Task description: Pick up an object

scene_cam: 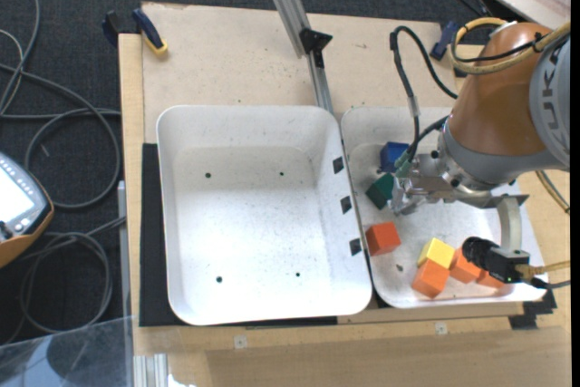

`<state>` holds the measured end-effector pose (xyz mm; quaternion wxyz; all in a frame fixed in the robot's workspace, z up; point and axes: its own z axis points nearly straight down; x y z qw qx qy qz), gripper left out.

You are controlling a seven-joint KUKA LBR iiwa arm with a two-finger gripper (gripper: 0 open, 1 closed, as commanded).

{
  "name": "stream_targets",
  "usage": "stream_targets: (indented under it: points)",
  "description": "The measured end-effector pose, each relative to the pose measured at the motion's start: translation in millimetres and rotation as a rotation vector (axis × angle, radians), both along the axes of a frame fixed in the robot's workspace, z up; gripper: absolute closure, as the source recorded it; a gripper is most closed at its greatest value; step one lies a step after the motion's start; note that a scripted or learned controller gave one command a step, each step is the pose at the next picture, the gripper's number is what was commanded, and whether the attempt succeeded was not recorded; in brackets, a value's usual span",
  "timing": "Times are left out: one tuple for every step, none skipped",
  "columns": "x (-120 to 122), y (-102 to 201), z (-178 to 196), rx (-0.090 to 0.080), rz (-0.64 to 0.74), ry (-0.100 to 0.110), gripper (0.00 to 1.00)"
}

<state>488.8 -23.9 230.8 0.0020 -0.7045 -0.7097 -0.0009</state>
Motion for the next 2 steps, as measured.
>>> stream_targets:
  points:
    - [7.2,47.6,-6.7,-0.001,-0.001,0.000,1.00]
    - [8.1,96.5,-10.4,-0.002,-0.001,-0.001,1.00]
